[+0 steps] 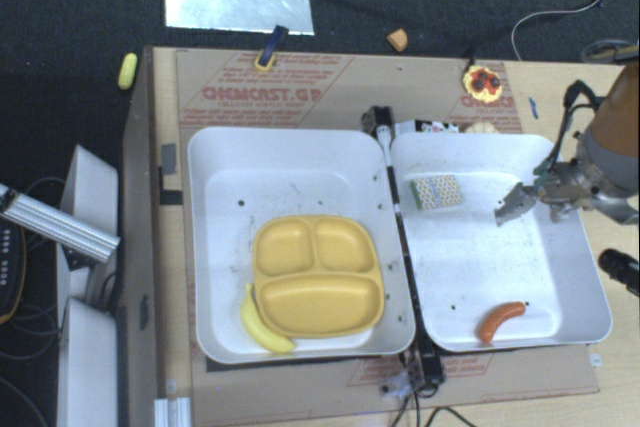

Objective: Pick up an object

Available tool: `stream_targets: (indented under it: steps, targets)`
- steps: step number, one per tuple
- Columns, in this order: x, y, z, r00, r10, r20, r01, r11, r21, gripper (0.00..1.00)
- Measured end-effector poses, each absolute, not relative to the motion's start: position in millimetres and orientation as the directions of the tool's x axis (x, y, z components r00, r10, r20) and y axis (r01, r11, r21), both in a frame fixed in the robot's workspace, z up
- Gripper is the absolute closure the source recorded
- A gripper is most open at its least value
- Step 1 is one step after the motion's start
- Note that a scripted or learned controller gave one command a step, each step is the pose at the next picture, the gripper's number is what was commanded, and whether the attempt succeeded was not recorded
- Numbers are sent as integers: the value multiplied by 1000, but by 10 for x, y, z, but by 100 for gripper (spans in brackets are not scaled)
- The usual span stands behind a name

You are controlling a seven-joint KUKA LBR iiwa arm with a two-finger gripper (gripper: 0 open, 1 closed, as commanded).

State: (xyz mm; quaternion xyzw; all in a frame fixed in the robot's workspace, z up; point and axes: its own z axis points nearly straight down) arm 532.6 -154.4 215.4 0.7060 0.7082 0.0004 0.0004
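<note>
- The hand [512,205] hovers over the right bin [560,315], gripping nothing; whether its fingers are spread or pressed together, I cannot tell.
- Candidates: a green patterned sponge [437,191] near that bin's left wall, and an orange sausage [500,320] by the front rim.
- Risks: the sponge, so close to the wall, may block 1 finger; the rounded sausage could roll free.
</note>
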Motion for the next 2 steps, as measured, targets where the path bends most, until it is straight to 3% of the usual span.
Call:
stream_targets:
  steps: [1,2]
  targets:
    - [6095,-1190,2079,-5,1000,0,1000,5,3,0]
    - [6619,-1380,1300,-4,1000,-1,1000,4,0,0]
